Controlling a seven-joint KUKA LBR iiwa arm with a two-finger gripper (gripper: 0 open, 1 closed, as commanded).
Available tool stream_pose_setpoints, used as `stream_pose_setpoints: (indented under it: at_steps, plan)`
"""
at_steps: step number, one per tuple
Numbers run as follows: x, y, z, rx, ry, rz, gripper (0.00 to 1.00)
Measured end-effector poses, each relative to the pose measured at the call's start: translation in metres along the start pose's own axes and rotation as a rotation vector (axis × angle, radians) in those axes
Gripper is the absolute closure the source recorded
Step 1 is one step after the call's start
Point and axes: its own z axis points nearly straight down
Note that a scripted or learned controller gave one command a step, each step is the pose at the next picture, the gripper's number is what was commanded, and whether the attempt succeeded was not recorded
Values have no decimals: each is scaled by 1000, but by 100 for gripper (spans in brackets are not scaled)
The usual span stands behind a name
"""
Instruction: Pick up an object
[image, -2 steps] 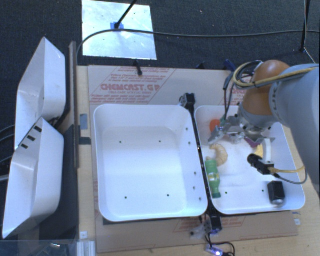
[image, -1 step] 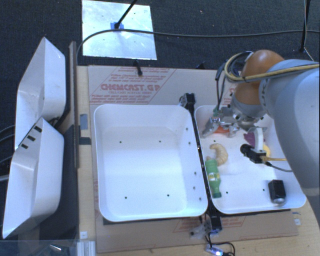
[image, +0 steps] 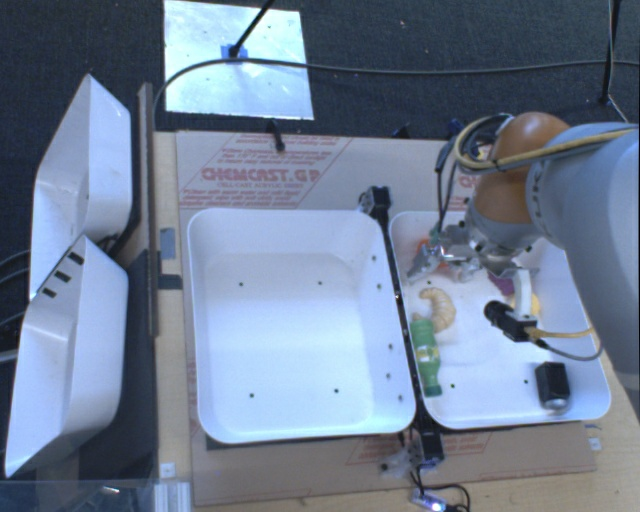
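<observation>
Camera view: fixed overhead, slanted, both bins in frame.
Arm: grey arm (image: 590, 195) enters from the right, orange band (image: 522, 145) above the wrist, bent down over the right bin's far half.
Gripper: gripper (image: 432, 258) sits low over the far-left part of the right bin, pointing toward the wall shared with the left bin.
Grip state: cannot tell – metal parts overlap at this angle, and nothing is clearly held.
Right bin: right bin (image: 490, 385) holds all the loose things noted below.
Tan curled piece: tan curled piece (image: 438, 306) lies just nearer the camera than the gripper, close but apart from it.
Green bottle: green bottle (image: 427, 358) lies on its side along the left wall, its top end just beside the tan curled piece.
Black object: black object (image: 552, 385) rests in the near-right corner, well apart from the gripper.
Yellow-and-magenta piece: yellow-and-magenta piece (image: 524, 292) sits to the right of the gripper, partly hidden – kind unclear.
Left bin: left bin (image: 290, 330) touches the right bin along one edge.
Under the bins: cardboard sheet (image: 262, 172) with red print.
</observation>
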Motion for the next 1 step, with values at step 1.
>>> stream_pose_setpoints:
  at_steps: [1]
  plan:
    - [-1,8,2,-1,0,-1,0]
